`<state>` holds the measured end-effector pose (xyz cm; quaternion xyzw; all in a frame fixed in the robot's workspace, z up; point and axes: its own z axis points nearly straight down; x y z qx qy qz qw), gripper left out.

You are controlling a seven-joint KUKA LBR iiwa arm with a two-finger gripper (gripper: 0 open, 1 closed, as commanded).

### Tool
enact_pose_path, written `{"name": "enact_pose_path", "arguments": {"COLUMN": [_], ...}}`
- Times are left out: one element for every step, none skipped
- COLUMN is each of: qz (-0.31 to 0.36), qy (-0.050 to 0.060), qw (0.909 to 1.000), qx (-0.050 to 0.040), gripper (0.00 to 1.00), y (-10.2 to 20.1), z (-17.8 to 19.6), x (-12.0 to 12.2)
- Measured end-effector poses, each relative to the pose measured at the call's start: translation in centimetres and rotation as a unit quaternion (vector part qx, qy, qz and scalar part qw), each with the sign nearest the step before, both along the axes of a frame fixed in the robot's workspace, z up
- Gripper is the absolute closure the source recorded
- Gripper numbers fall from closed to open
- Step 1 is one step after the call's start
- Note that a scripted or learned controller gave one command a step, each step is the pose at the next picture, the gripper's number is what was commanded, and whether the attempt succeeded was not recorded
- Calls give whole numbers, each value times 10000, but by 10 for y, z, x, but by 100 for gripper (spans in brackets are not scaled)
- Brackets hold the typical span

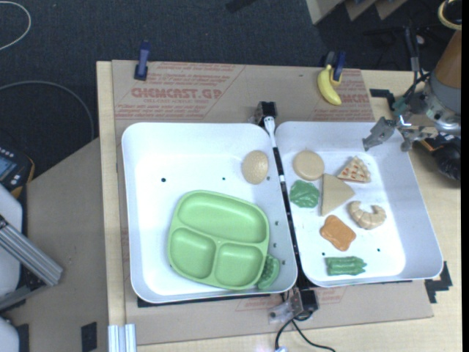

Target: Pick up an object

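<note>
My gripper point(390, 135) hangs above the far right corner of the right bin point(410, 218), fingers spread open with nothing between them. Below and to its left in that bin lie a pizza slice point(355, 170), a round tan biscuit point(308, 164), a green leafy piece point(304, 193), a tan wedge point(335, 193), a curled pastry point(366, 215), an orange nugget point(337, 232) and green beans point(344, 265). The pizza slice is the nearest to the gripper.
The left bin point(146, 196) holds a green divided plate point(218, 239), a round tan bun point(255, 166) and a small green piece point(269, 270) by the plate's near corner. A toy banana point(330, 86) lies on the cardboard behind the right bin. Blue clamps grip the board's far edge.
</note>
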<state>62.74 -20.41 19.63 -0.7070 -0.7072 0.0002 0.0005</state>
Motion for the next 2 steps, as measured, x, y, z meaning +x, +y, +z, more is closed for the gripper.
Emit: {"name": "enact_pose_path", "arguments": {"qz": [5, 38], "qy": [-20, -74], "qw": [10000, 10000], "qx": [-9, -7], "gripper": [100, 100], "y": [0, 70], "z": [11, 126], "x": [1, -16]}}
